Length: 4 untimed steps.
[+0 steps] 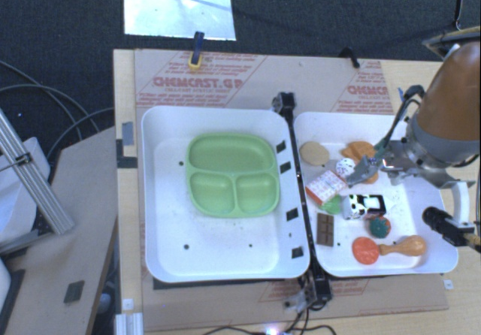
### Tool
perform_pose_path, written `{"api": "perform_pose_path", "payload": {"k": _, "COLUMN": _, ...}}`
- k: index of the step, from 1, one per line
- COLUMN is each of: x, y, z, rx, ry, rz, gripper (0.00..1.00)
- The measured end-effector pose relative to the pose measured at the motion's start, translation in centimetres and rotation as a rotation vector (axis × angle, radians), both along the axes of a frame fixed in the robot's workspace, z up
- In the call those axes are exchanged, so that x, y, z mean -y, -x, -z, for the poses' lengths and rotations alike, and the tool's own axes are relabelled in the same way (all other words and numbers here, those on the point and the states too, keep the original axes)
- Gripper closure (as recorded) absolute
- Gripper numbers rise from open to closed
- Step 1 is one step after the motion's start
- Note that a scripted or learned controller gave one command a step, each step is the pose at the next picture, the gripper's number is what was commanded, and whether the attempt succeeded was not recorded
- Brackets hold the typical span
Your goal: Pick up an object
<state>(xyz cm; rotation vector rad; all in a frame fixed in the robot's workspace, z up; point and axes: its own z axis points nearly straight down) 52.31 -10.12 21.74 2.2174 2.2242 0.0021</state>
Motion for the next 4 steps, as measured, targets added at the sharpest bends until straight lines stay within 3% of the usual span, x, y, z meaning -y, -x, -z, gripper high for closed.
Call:
{"api": "perform_pose_path", "payload": {"k": 1, "x": -0.4, "y": 3.9, "z": 10.2, "rx": -0.011, "ry": -0.002, "rz": 0.003, "gripper": 0.0}}
{"api": "perform_pose_path", "payload": {"k": 2, "x": -1.9, "y": 3.7, "z": 13.5, "rx": -0.004, "ry": -0.001, "rz": 0.0, "gripper": 0.0}}
{"api": "perform_pose_path", "payload": {"k": 3, "x": -1.8, "y": 3.6, "z": 12.3, "rx": 0.001, "ry": -0.001, "rz": 0.002, "gripper": 1.0}}
{"api": "perform_pose_path", "payload": {"k": 4, "x": -7.6, "y": 2.5, "z": 2.8, "rx": 0.01, "ry": -0.002, "rz": -0.008, "gripper": 1.0}}
